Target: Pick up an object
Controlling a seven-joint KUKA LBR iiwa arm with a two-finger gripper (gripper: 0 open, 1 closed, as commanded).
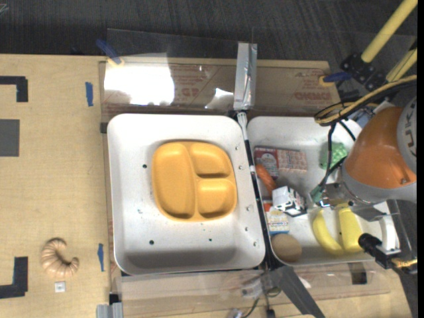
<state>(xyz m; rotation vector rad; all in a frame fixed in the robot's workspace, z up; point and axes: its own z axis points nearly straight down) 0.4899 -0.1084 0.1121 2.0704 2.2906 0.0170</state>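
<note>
Gripper (328,196) of the grey, orange-banded arm (381,154) sits low over the right shallow white bin (301,132), near its centre; whether it is apart or together cannot be told. Two yellow plastic bananas (322,234) lie just beside it at five o'clock. A white-and-black crumpled packet (286,201) is at nine o'clock, and a brown round ball (286,246) at seven. The left white bin (126,177) holds a yellow divided plastic tray (194,179).

Two yellow bananas (334,229) lie side by side in the right bin's (301,130) near corner, beside a brown potato (286,246).
</note>
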